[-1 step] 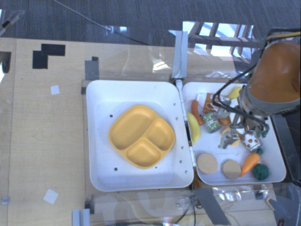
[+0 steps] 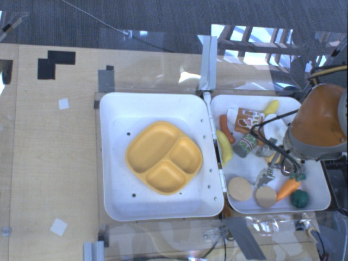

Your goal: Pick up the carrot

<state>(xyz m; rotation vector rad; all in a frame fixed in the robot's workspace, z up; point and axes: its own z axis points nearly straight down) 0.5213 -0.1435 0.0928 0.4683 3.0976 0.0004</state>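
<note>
Nearest the camera, along the right bin's [image 2: 326, 197] front wall, sit two tan discs [image 2: 239, 188], one beside the other, then the carrot [image 2: 288, 188] and a green lump [image 2: 299, 199] at the front right corner. That carrot lies tilted, its thick end toward the lump and its tip pointing at the second disc, which it nearly touches.

Just above the discs hangs the gripper [image 2: 266, 177], its thin metal fingers [image 2: 263, 179] spread a little way apart with nothing between them; it stands over the gap between the discs, just left of the carrot and clear of it. Behind it rises the arm [image 2: 321, 118], its orange band covering much of the bin's right side.

Farther back in the same bin lie a banana [image 2: 224, 147] against the left wall, a red sausage [image 2: 227, 129] beside it, a small can [image 2: 246, 144], a printed carton [image 2: 249, 118] and a yellow piece [image 2: 271, 107] near the back wall.

Left bin [image 2: 114, 200]: a yellow divided plate [image 2: 164, 156] rests at its middle, turned cornerwise
</note>
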